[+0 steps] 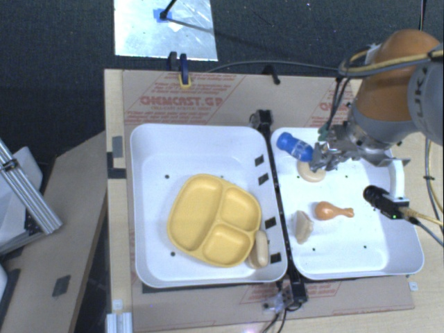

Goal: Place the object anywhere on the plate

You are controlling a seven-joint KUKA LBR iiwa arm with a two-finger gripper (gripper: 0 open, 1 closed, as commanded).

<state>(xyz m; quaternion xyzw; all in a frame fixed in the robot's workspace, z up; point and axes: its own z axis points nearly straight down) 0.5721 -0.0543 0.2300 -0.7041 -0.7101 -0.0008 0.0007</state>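
A yellow divided plate [214, 219] lies in the left bin [156, 151]. In the right bin [388, 255] sit a blue bottle [293, 146], a round tan piece [311, 174], an orange drumstick [331, 211] and a beige wedge [303, 225]. My gripper [323, 159] hangs at the far left part of the right bin, directly over the round tan piece and just right of the blue bottle. Its body hides part of the tan piece. I see nothing lifted off the bin floor.
A beige bread-like piece [260, 248] lies against the plate's near right edge in the left bin. A black divider [274, 207] runs between the bins. The arm's grey and orange wrist [392, 82] looms over the right bin's far corner.
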